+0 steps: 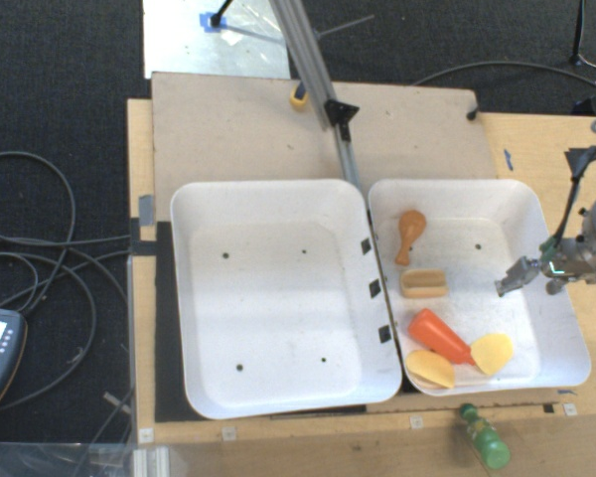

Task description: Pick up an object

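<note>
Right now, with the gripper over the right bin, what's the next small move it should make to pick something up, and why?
Probably slide the gripper toward the bin's left side, over the tan block, before lowering. It sits over bare floor of the right bin, apart from every object. The block lies alone, while the orange carrot and yellow pieces crowd together.

Arm reaches from right, claw (521,274) pointing left.

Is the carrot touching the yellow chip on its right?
Touching. In the camera view the carrot narrows to a tip that runs up against the left edge of the yellow chip, with no white bin floor between them.
</note>
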Controlling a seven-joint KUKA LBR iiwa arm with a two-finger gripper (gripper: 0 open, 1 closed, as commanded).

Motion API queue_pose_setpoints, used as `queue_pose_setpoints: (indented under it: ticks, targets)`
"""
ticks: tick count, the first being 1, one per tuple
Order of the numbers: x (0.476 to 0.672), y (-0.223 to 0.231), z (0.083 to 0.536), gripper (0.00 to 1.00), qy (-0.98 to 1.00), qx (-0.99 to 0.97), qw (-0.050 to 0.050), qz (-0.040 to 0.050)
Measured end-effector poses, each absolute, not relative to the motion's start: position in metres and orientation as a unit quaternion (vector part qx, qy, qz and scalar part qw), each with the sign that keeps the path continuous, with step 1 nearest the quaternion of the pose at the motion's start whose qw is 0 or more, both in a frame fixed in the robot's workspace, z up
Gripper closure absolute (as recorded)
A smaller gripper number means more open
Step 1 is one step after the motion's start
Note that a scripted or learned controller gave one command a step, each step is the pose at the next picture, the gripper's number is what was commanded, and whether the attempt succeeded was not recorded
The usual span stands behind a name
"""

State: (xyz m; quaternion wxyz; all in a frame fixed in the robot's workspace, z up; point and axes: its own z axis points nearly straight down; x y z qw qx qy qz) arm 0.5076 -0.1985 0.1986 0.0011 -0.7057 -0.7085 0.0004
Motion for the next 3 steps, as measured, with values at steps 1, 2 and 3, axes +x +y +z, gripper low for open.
queue_pose_setpoints:
  ticks: [1, 2, 3]
  targets:
    - [0.509, -0.198, 0.200, 0.00, -0.708, -0.706, 0.000, -0.0005]
    - [0.502, -0.191, 0.153, 0.00, -0.708, -0.707, 0.002, 0.0005]
    - [0.503, -0.194, 0.111, 0.00, -0.707, -0.707, 0.001, 0.0005]
